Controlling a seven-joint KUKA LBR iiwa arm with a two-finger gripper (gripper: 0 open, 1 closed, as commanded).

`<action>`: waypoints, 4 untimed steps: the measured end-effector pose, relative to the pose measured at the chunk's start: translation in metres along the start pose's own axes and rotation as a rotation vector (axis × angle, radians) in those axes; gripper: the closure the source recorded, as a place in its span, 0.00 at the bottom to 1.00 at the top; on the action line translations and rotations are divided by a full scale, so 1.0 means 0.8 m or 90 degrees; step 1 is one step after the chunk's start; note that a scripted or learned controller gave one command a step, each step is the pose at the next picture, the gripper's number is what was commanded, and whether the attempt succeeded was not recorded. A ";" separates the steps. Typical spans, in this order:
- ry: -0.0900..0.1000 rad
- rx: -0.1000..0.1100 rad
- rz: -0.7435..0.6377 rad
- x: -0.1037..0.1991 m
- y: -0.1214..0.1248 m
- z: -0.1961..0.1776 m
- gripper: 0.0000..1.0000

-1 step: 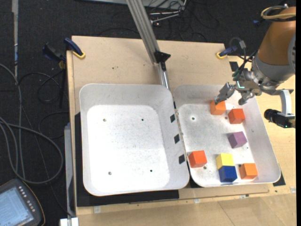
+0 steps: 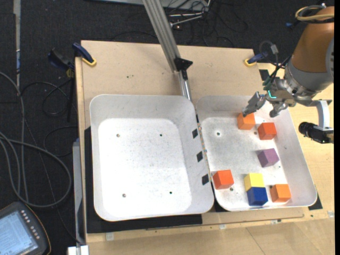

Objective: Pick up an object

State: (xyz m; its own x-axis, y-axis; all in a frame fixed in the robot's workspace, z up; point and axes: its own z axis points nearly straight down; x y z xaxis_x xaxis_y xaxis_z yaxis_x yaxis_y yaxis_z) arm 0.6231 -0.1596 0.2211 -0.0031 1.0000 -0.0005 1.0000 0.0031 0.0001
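The claw (image 2: 264, 105) hangs with its two fingers spread apart, nothing between them, over the far end of the right shallow white bin (image 2: 234, 198). An orange cube (image 2: 245, 121) lies just under its left finger; a second orange cube (image 2: 266, 130) sits just beside. Nearer lie a purple cube (image 2: 268, 157), a yellow block (image 2: 254, 181) touching a blue block (image 2: 257, 196), and two more orange cubes (image 2: 223, 178) (image 2: 280, 193). The left white bin (image 2: 106, 110) shares the wooden tabletop (image 2: 138, 68).
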 end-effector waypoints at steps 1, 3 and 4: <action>0.001 0.004 0.000 0.008 0.003 0.078 0.00; 0.000 0.001 0.001 0.020 0.006 0.158 0.00; 0.000 -0.001 0.001 0.020 0.007 0.144 1.00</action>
State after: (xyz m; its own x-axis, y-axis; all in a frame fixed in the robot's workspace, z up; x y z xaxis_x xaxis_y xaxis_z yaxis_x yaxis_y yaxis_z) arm 0.6287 -0.1440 0.1061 -0.0007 1.0000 -0.0008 1.0000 0.0007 0.0019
